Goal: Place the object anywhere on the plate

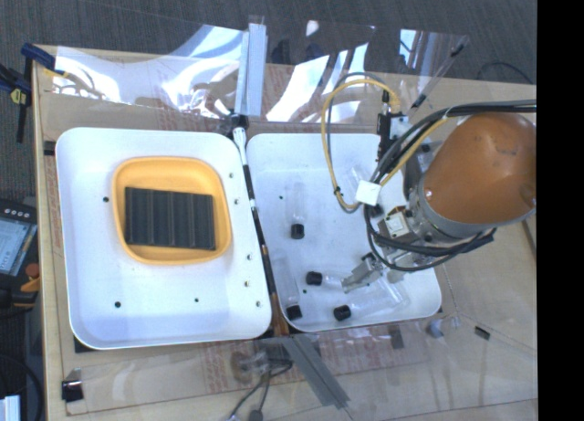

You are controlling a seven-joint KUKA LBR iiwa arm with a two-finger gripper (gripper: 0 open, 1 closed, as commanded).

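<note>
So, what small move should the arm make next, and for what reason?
Probably a short shift toward the nearest small black object and down onto it. The gripper sits low in the right bin, where several small black objects lie, and nothing shows between its jaws. The yellow plate waits in the left bin.

Two bins (91, 310), one plate (137, 177), four objects (297, 230)

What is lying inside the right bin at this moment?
Four small black objects lie in the right bin, with the gripper low among them. The arm covers the bin's right part.
</note>
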